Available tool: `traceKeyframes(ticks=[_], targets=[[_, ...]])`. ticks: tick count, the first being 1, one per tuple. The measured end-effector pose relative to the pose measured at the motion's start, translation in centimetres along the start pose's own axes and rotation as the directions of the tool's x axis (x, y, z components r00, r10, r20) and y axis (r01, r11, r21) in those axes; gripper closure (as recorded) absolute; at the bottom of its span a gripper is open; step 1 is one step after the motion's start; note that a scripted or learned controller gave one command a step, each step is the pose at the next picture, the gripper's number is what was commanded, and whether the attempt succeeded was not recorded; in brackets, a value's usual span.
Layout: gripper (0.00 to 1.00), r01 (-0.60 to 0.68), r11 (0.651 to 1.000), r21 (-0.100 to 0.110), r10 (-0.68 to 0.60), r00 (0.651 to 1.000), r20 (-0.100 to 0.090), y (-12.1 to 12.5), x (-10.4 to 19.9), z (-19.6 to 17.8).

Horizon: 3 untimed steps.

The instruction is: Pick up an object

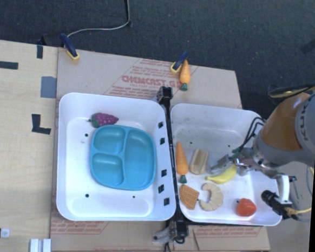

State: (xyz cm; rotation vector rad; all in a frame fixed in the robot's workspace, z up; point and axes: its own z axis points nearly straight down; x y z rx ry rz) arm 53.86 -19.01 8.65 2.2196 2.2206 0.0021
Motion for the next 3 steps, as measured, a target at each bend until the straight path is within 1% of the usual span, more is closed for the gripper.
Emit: traceKeyframes(ticks=[1,2,3], targets=[[1.00,0.000,1.000,-0.004,0.000,1.000,0.005,0.1,-0.1,-1.0],[1.00,0.002,1.000,0.003,-0.002,1.000,-0.002,1.7,6.8,-3.2],[1.00,0.002,1.000,0.003,-0.002,1.000,-0.001,0.6,14.2,-9.8]])
